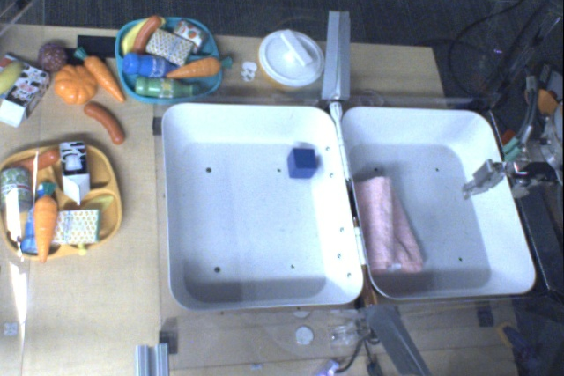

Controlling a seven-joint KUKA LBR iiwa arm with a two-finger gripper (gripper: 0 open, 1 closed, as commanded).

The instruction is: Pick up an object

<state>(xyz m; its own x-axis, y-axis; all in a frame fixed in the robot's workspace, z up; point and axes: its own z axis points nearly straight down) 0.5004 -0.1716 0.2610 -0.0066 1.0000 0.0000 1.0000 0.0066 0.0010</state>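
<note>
Pale wood bench (132,295) under a dark carpeted floor strip at the top. Far left: yellow tray (110,189) of toy food, loose orange pumpkin (74,84), carrot (106,77), sausage (104,121). Blue bowl (211,84) behind holds more toy food. White lidded container (292,57) near the top middle. Left white bin (247,260) holds one blue cube (302,161), near its right wall, upper half. Right white bin (441,277) holds a pink rolled cloth (388,224) lying along its left wall. Gripper (486,176) at the right bin's right rim, well apart from cloth and cube; nothing between its fingers, jaw state too small to tell. Cables on the floor top right.
</note>
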